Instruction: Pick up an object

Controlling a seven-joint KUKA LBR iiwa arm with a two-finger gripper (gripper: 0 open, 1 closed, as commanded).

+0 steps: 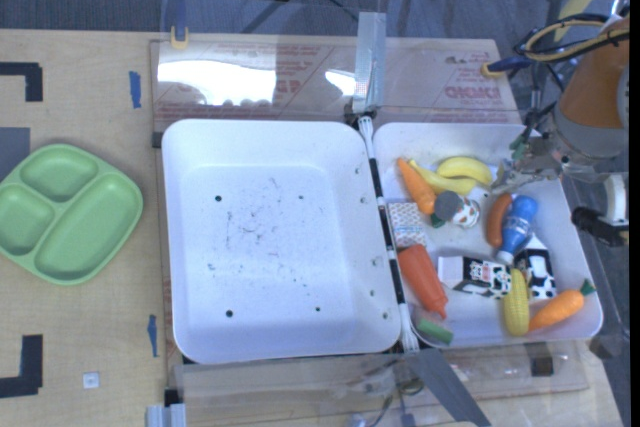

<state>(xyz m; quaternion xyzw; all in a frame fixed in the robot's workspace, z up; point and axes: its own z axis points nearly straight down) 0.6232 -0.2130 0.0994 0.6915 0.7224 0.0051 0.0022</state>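
Observation:
The right bin (580,245) holds several toy foods. A yellow banana (460,173) lies at its back beside an orange carrot (415,185). A blue bottle (517,223) and an orange sausage shape (494,220) lie mid-bin. Toward the front are a red-orange bottle (423,277), a cow-patterned carton (485,273), a corn cob (515,300) and a second carrot (557,308). My gripper (512,175) hangs over the back right of this bin, just right of the banana and above the blue bottle. Nothing shows in its grasp.
The left bin (180,215) sits beside the right one, split by a raised divider (385,235). A green sectioned plate (65,212) rests on the bench at far left. A clear panel (300,75) stands behind the bins. Cables hang near the arm.

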